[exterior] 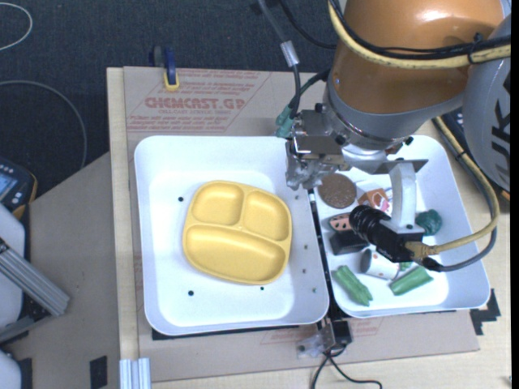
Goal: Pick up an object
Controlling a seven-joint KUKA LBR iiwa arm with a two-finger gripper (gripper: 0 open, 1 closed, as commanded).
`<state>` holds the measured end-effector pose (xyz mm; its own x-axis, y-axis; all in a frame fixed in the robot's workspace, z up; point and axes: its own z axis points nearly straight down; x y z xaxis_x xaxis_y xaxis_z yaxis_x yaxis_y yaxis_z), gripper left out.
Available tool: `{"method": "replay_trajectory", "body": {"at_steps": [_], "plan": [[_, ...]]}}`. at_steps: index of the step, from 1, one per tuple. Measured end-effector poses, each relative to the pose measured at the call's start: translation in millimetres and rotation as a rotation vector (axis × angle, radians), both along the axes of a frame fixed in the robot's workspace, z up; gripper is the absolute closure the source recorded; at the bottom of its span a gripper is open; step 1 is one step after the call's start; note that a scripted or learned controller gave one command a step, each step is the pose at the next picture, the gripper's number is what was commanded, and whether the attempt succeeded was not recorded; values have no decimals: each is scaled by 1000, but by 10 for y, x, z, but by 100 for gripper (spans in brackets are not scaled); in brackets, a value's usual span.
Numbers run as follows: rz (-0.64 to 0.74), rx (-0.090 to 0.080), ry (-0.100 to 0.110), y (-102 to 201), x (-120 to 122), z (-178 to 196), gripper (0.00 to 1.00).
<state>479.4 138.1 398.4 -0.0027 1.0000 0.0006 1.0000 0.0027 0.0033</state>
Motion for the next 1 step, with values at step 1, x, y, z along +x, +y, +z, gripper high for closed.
{"method": "replay_trajectory", "body": {"at_steps": [1], "plan": [[-1,0,-3,-5,5,106,100]]}}
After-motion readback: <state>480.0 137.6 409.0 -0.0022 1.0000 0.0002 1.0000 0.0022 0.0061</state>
